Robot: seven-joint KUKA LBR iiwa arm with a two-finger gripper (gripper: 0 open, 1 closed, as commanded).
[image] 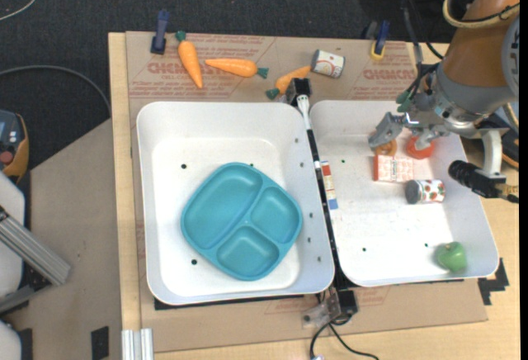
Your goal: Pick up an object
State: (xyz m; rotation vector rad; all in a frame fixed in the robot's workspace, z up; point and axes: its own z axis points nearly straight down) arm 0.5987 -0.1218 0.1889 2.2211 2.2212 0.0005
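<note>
End effector (406, 129) hangs released and grasping nothing over the right bin (363, 210), fingers splayed just above the carton (392, 168), so it should centre on the carton, drop straight, and clench clear of the can (425, 191) beside it.

The arm (483, 28) runs off the picture's right edge. Its gripper (406, 129) covers part of an orange-red thing (421, 148) near the right bin's (363, 263) far edge; what that is, I can't tell.
</note>
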